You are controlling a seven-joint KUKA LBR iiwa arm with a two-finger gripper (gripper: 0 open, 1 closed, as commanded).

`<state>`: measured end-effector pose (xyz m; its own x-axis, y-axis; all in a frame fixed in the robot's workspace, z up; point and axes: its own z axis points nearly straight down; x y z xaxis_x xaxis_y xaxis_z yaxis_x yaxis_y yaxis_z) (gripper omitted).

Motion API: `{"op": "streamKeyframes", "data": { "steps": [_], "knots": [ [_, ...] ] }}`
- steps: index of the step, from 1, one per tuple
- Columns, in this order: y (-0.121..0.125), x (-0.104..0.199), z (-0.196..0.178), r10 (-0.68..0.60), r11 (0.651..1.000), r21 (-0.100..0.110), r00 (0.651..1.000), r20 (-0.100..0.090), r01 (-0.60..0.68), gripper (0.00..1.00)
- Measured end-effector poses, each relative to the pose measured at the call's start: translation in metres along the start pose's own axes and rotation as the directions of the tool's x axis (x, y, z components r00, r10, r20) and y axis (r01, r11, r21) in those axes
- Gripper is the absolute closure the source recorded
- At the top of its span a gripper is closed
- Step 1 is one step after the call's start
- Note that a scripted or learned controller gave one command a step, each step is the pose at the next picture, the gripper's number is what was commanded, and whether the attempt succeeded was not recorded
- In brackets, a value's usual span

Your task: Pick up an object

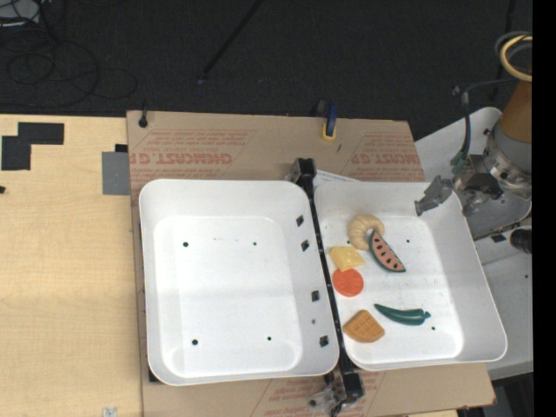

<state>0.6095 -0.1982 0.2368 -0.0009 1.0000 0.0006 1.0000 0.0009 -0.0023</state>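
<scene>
The right bin [469,320] holds several toy foods. A beige croissant [366,229] lies beside a watermelon slice [387,253]. Left of them sit a yellow piece [346,257] and a red-orange disc [348,283]. Nearer the front are a dark green pepper [402,314] and an orange waffle [363,327]. My gripper [433,198] hangs over the bin's far right corner, up and to the right of the watermelon slice, apart from every item. Nothing shows in its grasp.
The left bin [165,233] stands beside the right one, with a black divider rail [317,259] between them. Both rest on a cardboard sheet [226,146] on the wooden bench. A blue-and-yellow clamp [329,122] sits at the cardboard's far edge.
</scene>
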Motion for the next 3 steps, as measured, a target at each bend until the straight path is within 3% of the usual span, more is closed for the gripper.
{"op": "streamKeyframes", "data": {
  "steps": [1, 2, 3],
  "knots": [
    [-0.028, 0.051, 0.156, -0.001, 1.0, 0.003, 1.0, -0.001, 0.001, 0.0],
    [-0.027, 0.048, 0.139, 0.004, 1.0, 0.003, 1.0, -0.001, -0.004, 1.0],
    [0.013, 0.191, 0.043, -0.015, 1.0, -0.012, 1.0, -0.005, 0.015, 1.0]
  ]
}}
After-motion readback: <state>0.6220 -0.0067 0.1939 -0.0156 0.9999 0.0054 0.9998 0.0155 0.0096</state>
